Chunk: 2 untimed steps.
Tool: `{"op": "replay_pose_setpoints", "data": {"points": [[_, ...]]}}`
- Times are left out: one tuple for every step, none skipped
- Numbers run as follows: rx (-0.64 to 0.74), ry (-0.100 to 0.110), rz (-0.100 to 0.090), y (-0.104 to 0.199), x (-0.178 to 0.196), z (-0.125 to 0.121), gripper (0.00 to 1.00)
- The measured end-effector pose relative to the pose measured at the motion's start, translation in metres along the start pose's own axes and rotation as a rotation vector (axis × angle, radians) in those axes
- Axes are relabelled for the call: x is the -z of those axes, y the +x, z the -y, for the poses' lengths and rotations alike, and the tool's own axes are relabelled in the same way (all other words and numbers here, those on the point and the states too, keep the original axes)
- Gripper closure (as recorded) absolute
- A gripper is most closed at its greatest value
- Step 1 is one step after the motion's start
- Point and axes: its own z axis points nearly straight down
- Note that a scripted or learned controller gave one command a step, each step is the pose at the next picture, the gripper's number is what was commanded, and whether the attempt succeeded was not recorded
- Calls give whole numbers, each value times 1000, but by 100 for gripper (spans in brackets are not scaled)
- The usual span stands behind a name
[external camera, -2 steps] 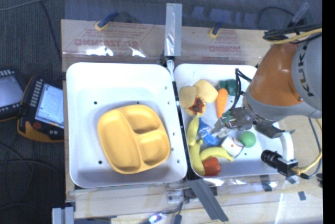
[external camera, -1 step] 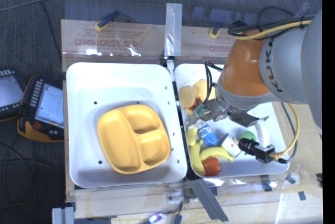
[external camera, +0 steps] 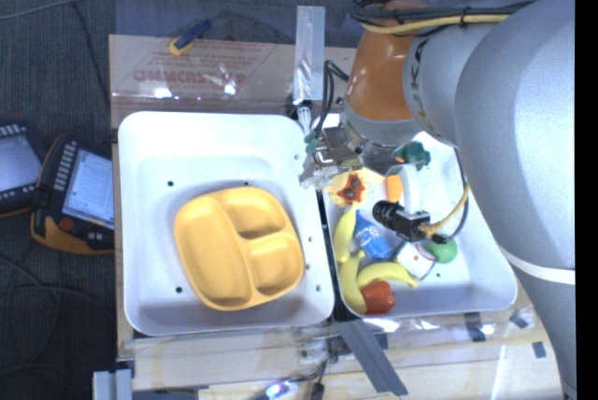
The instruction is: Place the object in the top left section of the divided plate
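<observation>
The task looked barely begun. The yellow plate lay in the left bin, tilted a little, and all three of its sections were bare, the top left one included. Every loose item sat in the right bin: a banana curling along the near side with a red piece touching its end, a blue item just above it, an orange-and-yellow toy near the bin's left wall, a green ball, a teal piece and an orange block. Which of these was the object meant for the plate could not be told. The arm reached over the right bin, its orange band above the wrist, and the gripper hung near the wall between the two bins, just above the toy. Whether it had hold of anything could not be told. Judging by this, picking, carrying across and placing all remained to be done.
</observation>
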Motion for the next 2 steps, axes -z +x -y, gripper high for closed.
{"op": "replay_pose_setpoints", "data": {"points": [[-181, 2, 1, -14, -1, 103, 100], [-245, 0, -2, -33, 17, 106, 100]]}}
